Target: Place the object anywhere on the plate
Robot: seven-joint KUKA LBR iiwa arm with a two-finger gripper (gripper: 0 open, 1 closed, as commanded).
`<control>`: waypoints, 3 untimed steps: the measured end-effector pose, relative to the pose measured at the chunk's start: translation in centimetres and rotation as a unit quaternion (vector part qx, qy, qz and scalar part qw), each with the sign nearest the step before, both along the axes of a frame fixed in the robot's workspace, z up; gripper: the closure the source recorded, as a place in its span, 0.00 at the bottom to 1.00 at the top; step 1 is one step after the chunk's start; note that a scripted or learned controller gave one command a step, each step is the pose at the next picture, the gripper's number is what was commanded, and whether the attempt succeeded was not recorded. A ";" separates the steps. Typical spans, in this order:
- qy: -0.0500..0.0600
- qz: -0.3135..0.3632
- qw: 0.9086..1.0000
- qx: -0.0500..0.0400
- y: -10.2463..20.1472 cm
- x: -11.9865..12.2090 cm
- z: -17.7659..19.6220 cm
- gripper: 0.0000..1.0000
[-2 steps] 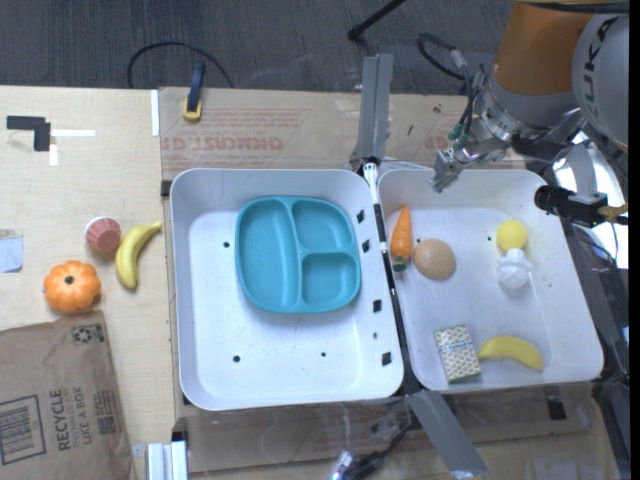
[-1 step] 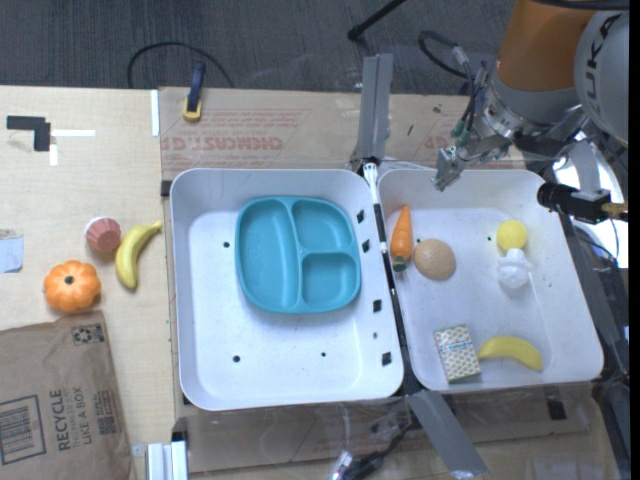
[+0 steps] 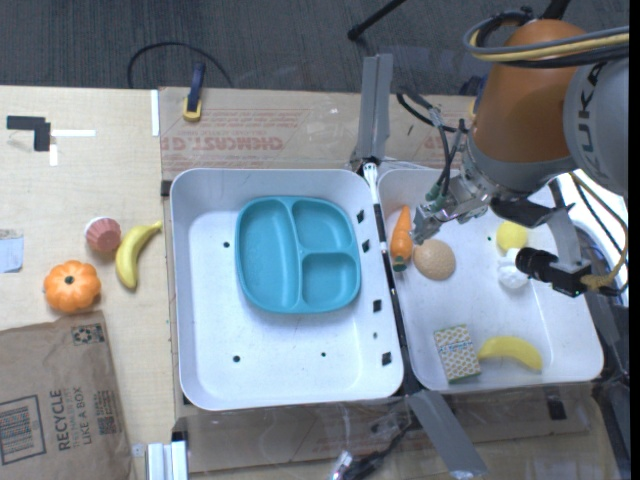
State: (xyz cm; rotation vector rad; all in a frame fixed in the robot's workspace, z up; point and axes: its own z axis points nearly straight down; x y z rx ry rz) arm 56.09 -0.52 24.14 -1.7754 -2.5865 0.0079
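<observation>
A teal divided plate (image 3: 298, 254) lies in the left white bin (image 3: 205, 348). In the right bin (image 3: 570, 368) an orange carrot (image 3: 401, 236) rests against the left wall, with a tan egg-shaped object (image 3: 434, 261) beside it. My gripper (image 3: 428, 220) hangs low over the gap between the carrot and the egg-shaped object, at the bin's upper left. Nothing visibly rides in it. The arm's orange band and grey wrist cover the back of the right bin.
The right bin also holds a yellow lemon (image 3: 512, 236), a small white object (image 3: 512, 276), a banana (image 3: 511, 352) and a small patterned box (image 3: 457, 353). On the bench to the left lie a small pumpkin (image 3: 72, 287), a second banana (image 3: 133, 254) and a pink cupcake (image 3: 102, 235).
</observation>
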 end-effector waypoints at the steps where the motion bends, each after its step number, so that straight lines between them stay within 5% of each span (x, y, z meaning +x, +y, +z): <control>1: -0.001 0.098 0.995 0.000 -4.6 8.1 -2.5 1.00; 2: -0.001 0.128 0.992 0.001 -7.8 2.2 4.4 1.00; 3: -0.001 0.104 0.995 0.001 2.4 8.3 -3.6 1.00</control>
